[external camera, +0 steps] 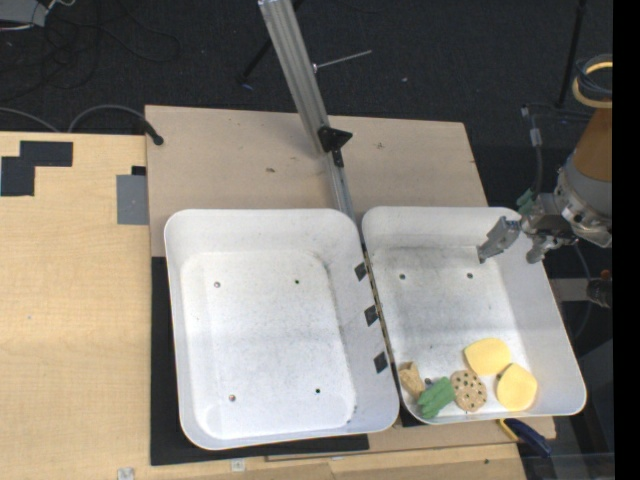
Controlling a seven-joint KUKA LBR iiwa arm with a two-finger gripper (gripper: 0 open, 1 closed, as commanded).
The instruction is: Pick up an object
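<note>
At far left, pale wooden tabletop [60, 258]. Next, left shallow white plastic bin [200, 258], bare floor. Beside it, right shallow white plastic bin [440, 238]. Along its near edge, huddled close: small tan crumbly piece [410, 377], green leafy toy [436, 397], round brown speckled cookie [468, 390], two flat yellow discs [488, 356] [517, 387]. Over far right rim, grey two-finger gripper [513, 240], fingers spread apart, nothing between them, well apart from objects.
</note>
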